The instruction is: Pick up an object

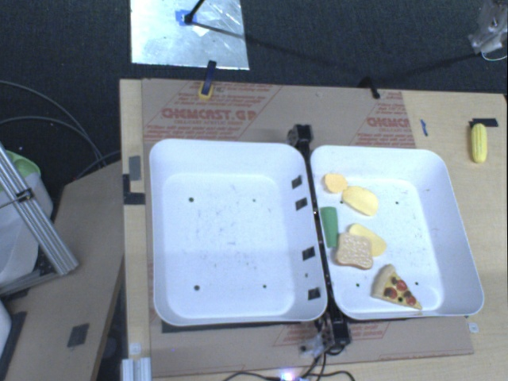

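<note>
Here, pizza slice [395, 286] in right bin [444, 213].

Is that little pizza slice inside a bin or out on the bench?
Inside. The pizza slice lies flat in the right bin, near its front corner.

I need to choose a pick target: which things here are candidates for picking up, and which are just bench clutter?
Candidates, all in the right bin:
pizza slice
toast slice
green stick
yellow pieces

Clutter:
left bin
yellow clamps on the cardboard's edge
foil sheet on the floor
</note>
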Controlling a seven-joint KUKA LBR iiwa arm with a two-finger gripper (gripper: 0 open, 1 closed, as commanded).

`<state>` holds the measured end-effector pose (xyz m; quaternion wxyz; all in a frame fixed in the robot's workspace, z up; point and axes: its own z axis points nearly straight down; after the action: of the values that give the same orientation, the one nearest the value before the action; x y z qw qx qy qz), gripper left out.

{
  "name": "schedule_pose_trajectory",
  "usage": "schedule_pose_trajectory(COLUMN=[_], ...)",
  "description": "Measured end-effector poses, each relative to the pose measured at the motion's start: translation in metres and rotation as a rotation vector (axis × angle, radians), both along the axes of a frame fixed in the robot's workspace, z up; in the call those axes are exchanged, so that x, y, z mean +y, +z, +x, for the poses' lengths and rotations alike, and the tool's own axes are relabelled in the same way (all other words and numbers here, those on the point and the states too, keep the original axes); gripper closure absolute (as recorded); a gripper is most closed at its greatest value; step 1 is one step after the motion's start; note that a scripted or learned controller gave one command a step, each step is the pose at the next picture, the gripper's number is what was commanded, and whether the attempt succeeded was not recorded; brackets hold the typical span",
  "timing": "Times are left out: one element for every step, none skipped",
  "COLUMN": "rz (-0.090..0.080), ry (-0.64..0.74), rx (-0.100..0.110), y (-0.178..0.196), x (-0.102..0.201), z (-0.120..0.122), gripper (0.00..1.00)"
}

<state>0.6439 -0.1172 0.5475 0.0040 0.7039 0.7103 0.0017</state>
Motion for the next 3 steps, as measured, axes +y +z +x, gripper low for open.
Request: schedule_pose_trajectory(rz=[0.006, 0.006, 0.005], ry=[0.004, 0.005, 0.001], rx=[0.007, 0.005, 0.005], y=[-0.013, -0.012, -0.012], x=[0.099, 0.188, 0.259], z=[-0.029, -0.059, -0.060], gripper=[1.00, 1.00, 1.00])
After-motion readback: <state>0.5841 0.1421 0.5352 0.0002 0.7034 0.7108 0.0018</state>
